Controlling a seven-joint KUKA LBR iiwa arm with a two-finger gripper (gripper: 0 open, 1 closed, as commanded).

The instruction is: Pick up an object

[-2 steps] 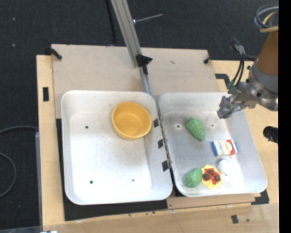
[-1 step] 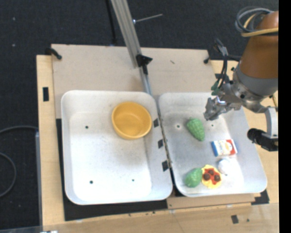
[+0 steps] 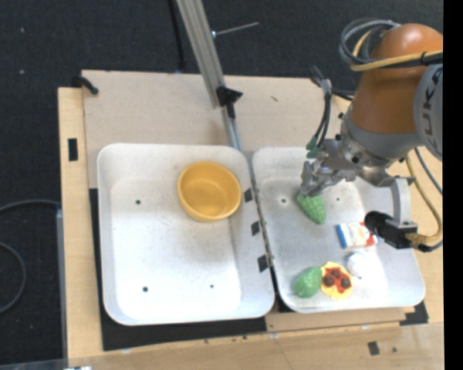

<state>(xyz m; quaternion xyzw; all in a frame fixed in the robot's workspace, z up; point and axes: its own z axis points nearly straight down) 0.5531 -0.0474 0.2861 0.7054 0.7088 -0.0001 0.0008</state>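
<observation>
At the near edge of the right bin (image 3: 393, 287) lay a green lump (image 3: 308, 281) touching a yellow toy with red and dark spots (image 3: 337, 278), and just beside them a small white object (image 3: 356, 264). A little farther back sat a white packet with blue and red print (image 3: 353, 234), close to a black fitting (image 3: 387, 229) mounted off the arm.

Farther in, a second green toy (image 3: 312, 206) rested on the bin floor — directly under the gripper (image 3: 315, 182), whose tips stood just above or against its upper end. The angle did not reveal how wide the claw was parted, nor whether it had any grip on the toy.

In the left bin (image 3: 123, 230), a yellow bowl (image 3: 208, 190) sat upright near the far side, well apart from the toys.

Beyond the gripper rose the grey arm (image 3: 374, 141) with its orange band (image 3: 393, 72) — reaching in from the right — while a metal post (image 3: 204, 41) slanted up from the far end of the gap between the bins.
</observation>
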